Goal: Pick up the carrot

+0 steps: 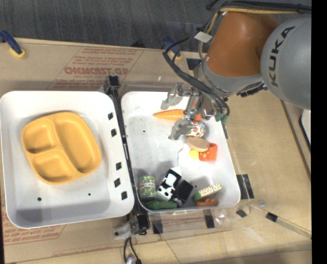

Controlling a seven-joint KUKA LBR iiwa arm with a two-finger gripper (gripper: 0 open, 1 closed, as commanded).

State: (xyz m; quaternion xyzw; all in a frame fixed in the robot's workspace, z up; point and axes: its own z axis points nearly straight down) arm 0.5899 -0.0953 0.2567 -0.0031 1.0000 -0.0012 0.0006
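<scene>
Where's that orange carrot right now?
The small orange carrot lies flat near the top of the right white bin, just left of the metal two-finger gripper, above the other toys.

Grey KUKA arm [287, 54], orange band, black cables, metal gripper [180, 114]

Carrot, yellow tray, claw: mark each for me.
Carrot [169, 114]: camera view, mid-body.
Yellow tray [60, 146]: camera view, central divider.
Claw [186, 117]: camera view, between fingertips.
</scene>
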